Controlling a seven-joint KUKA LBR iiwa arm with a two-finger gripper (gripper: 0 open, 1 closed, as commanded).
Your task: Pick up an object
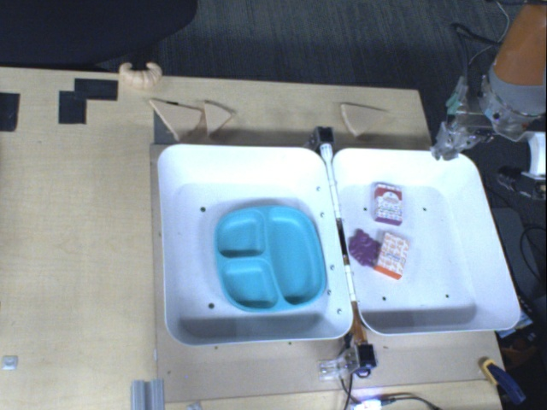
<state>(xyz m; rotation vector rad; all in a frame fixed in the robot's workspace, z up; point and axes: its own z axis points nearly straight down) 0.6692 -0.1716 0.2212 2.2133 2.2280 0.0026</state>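
The end effector (446, 143), its grip state impossible to tell, hovers over the right bin's (479, 229) far corner, with the red packet (387, 203) lying toward seven o'clock, well apart.

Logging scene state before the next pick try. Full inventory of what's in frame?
white bins: 2, white, side by side on the bench
divided tray: 1, blue, three compartments, in the left bin
red packet: 1, dark red and white, right bin, far half
purple object: 1, purple, right bin, middle, touching the orange packet
orange packet: 1, orange and white, right bin, right of the purple object
bench: 1, light wood
gripper: 1, grey, above the right bin's far right corner, holding nothing
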